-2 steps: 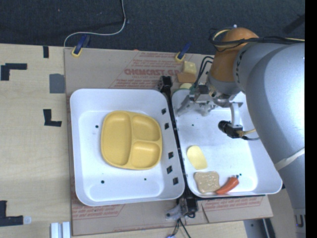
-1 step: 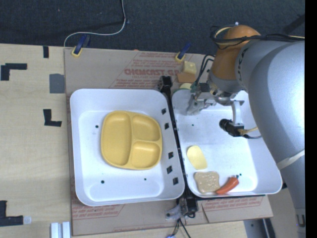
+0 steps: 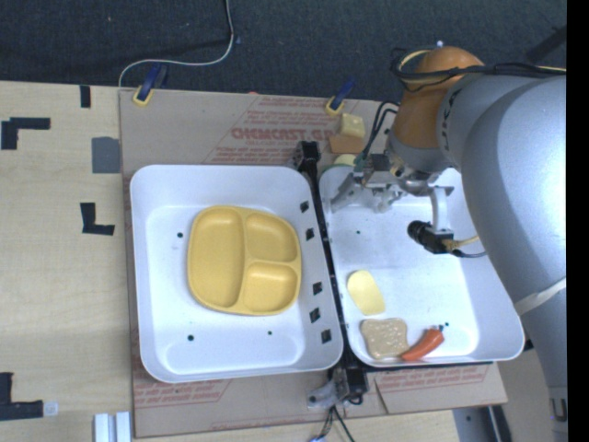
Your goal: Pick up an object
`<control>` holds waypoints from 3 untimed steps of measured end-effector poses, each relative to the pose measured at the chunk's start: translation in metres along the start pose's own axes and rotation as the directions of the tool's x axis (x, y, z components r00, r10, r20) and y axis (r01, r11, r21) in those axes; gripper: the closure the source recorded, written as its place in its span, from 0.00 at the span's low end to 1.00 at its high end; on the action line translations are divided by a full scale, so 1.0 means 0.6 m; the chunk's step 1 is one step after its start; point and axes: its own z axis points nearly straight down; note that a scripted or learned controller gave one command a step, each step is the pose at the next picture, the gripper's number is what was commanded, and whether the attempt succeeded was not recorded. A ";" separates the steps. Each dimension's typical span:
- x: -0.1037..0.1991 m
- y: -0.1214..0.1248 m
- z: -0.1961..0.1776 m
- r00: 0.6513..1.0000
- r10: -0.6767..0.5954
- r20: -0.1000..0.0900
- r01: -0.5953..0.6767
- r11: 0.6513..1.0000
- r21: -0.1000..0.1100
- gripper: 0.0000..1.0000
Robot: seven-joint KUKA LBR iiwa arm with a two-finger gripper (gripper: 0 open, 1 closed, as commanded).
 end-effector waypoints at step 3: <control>0.044 -0.217 -0.149 1.000 0.007 -0.001 -0.007 1.000 0.001 0.00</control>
